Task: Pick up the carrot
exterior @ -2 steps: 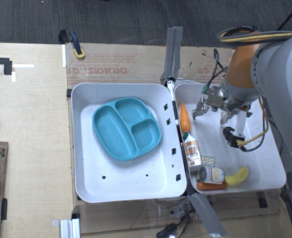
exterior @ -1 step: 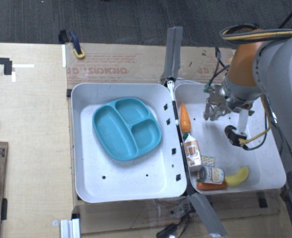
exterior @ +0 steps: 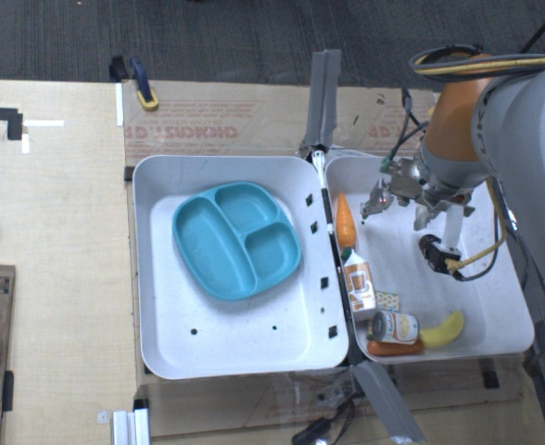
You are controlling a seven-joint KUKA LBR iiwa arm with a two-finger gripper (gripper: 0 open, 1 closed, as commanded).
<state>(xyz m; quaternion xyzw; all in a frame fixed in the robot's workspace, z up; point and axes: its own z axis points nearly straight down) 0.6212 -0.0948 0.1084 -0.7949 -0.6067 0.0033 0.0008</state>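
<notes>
Snugly, carrot (exterior: 345, 221) hugs right bin's (exterior: 495, 341) left wall

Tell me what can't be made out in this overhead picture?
- Gripper: too small and dark in the camera view to read its fingers.
- Small carton and can: labels too small.
- Red item: partly hidden by the can and banana.
- Carrot: lies untouched, plainly visible.

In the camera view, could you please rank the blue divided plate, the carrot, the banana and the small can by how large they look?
1. Blue divided plate, by far the largest.
2. Carrot and banana: they look alike in size, so I would not rank them.
3. Small can, the smallest.
</notes>
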